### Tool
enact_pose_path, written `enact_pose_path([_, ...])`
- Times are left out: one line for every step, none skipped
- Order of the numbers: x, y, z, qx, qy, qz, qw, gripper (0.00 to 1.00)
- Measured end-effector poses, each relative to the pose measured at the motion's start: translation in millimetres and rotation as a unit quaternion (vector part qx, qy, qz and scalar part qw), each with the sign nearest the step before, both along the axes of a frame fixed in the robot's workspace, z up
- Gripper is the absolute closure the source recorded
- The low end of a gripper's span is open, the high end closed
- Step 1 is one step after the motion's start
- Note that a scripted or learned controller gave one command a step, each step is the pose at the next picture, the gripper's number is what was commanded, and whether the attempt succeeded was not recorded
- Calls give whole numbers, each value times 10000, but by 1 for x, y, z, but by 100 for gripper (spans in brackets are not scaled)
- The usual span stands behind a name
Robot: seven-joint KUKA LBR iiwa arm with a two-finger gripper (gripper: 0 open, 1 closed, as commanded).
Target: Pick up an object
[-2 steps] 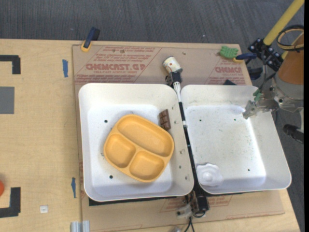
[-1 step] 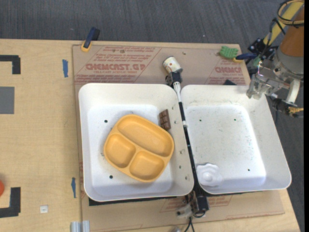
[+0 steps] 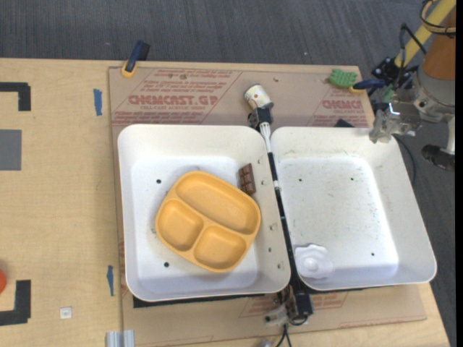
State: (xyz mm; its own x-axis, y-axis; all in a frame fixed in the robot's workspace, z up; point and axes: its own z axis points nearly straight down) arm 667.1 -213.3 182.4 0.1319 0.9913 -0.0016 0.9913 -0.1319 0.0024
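A yellow three-compartment plate [image 3: 208, 221] lies flat in the left bin [image 3: 137, 150]. A small brown bar [image 3: 247, 179] rests against that bin's right wall, just beyond the plate's far corner. A white rounded object [image 3: 313, 260] sits at the near left corner of the right bin [image 3: 405, 215]. My gripper [image 3: 380, 131] hangs over the far right corner of the right bin, well away from all three objects. Nothing shows in it.
A white-knobbed black tool [image 3: 258, 105] lies at the far end of the seam between the bins. On the cardboard sheet [image 3: 181, 92] behind them sit a green clip [image 3: 341, 78] and a blue-and-yellow clamp [image 3: 134, 57]. Cables [image 3: 405, 49] hang by the arm.
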Motion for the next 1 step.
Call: enact_pose_path([0,-6,-4,5,11,362,9993,100])
